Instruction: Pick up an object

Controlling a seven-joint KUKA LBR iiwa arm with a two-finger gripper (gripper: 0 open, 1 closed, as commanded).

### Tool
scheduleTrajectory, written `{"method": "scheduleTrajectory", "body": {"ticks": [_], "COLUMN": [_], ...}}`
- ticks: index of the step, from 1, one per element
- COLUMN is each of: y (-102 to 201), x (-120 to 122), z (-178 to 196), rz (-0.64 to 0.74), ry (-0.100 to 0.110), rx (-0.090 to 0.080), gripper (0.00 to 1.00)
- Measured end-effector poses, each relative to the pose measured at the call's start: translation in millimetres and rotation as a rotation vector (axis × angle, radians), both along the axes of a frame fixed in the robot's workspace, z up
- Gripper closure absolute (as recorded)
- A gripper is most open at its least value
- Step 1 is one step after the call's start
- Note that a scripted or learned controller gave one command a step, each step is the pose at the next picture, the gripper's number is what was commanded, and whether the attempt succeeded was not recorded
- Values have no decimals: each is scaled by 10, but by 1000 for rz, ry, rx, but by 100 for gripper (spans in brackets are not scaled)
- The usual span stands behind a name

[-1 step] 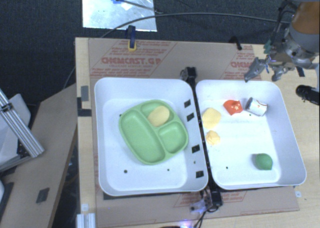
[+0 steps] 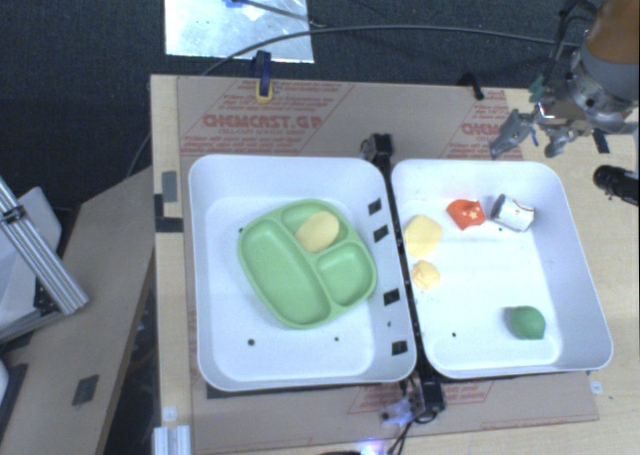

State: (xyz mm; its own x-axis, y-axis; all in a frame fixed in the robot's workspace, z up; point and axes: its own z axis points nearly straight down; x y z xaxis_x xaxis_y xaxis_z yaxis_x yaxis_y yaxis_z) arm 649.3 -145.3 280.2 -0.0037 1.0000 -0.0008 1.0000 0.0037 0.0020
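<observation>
Claw spread open, empty, beyond right bin; green ball there probably light, rounded, slippery: pinch across middle

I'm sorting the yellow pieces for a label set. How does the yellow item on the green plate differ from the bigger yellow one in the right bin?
The yellow item on the green divided plate is rounded like an oval; the larger yellow item in the right bin looks blockier, with flatter sides. The first sits in a compartment of the green divided plate in the left bin; the second lies on the bin's bare white floor, near its left wall. Both are pale yellow and similar in size.
</observation>
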Motion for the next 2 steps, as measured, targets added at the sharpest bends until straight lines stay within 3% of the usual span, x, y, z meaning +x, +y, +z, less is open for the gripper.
{"method": "scheduleTrajectory", "body": {"ticks": [2], "y": [101], "x": [39], "z": [-934], "rz": [2], "ry": [2], "rx": [1], "gripper": [0]}}
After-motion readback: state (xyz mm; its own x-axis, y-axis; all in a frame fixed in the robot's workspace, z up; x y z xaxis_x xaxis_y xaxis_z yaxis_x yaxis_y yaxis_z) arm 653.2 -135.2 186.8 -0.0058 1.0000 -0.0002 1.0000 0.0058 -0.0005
